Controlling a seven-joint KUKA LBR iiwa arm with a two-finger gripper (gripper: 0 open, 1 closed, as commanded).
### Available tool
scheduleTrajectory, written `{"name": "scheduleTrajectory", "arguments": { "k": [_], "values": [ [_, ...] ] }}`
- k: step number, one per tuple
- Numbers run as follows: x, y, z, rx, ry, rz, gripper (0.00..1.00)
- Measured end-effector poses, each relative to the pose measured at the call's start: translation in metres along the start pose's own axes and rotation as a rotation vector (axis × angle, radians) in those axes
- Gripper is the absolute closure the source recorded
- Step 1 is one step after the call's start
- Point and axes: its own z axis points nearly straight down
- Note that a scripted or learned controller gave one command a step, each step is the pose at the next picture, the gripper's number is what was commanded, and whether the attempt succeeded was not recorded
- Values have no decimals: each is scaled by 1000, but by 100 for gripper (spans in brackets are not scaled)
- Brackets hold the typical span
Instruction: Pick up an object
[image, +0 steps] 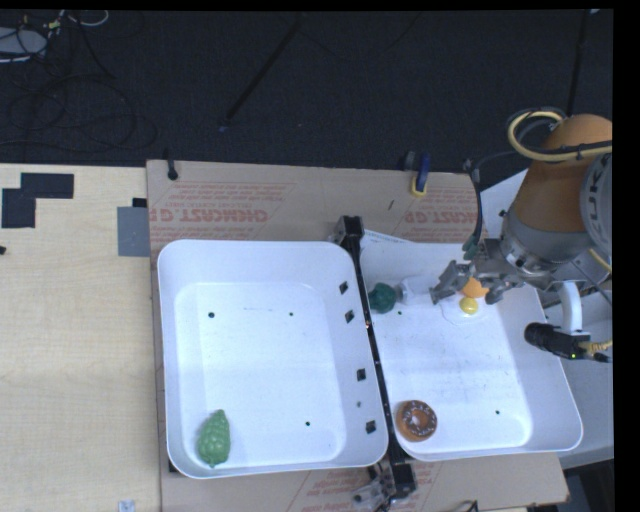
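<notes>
Left bin (255, 262) floor lies open save a green lump (213, 438) near its front-left corner.

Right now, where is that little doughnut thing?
In the camera view the doughnut lies in the right bin, at its near left corner beside the divider between the bins, well apart from the hand.

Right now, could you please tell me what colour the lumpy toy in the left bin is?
Green, seen in the camera view: the toy.
</notes>
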Motion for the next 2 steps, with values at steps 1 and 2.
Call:
{"name": "scheduleTrajectory", "arguments": {
  "k": [1,2],
  "values": [
    [-73,-26,-14,-5,0,-1,0],
    [-70,-14,-29,-7,2,-6,0]
  ]
}}
